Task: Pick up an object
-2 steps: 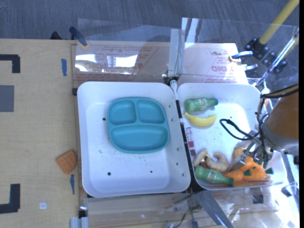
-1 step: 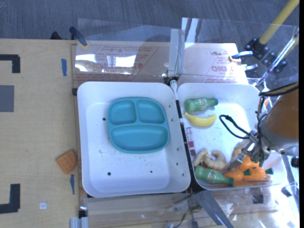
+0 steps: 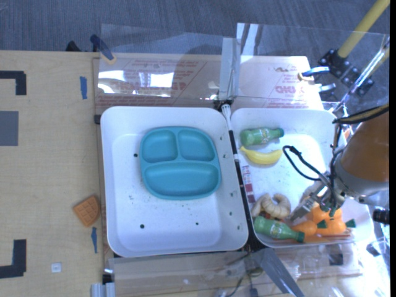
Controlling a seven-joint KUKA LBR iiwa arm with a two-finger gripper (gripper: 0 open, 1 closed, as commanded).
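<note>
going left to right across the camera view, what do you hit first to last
waffle → blue divided plate in the left bin → banana → gripper over the orange toy

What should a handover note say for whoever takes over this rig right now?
Hand: low in the right bin, at the orange carrot toy; open or shut unclear, nothing seen held.
Right bin: green bottle and banana at the far end; croissant, second green bottle and carrot toy at the near end.
Left bin: blue divided plate.
Done: hand lowered among the objects. Left: grasp one and lift it.
</note>
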